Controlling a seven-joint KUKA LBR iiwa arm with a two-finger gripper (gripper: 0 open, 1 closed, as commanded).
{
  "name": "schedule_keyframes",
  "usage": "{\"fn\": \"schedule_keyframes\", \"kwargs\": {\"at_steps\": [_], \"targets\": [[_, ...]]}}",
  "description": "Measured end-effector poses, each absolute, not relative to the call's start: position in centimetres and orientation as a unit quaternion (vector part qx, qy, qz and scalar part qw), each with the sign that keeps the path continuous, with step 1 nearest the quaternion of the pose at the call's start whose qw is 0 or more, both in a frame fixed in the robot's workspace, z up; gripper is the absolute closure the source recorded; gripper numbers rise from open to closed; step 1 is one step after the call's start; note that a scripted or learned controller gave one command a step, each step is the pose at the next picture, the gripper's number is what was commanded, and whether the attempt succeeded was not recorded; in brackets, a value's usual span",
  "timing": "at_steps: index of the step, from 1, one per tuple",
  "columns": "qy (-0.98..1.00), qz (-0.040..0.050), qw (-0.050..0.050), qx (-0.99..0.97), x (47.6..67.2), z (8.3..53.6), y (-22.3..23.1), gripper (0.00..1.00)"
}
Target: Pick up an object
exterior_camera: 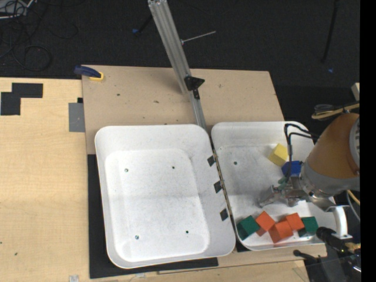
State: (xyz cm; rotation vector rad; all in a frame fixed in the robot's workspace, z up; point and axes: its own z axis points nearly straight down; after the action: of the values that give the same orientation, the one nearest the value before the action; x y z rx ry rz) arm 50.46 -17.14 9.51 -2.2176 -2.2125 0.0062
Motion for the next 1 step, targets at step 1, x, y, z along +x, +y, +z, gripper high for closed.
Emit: {"fn": "schedule_keyframes", "kwargs": {"at_steps": [1], "targets": [[-0.703,0.0011,0.003,-0.711,50.52,10.78,-17.37,1.0]]}}
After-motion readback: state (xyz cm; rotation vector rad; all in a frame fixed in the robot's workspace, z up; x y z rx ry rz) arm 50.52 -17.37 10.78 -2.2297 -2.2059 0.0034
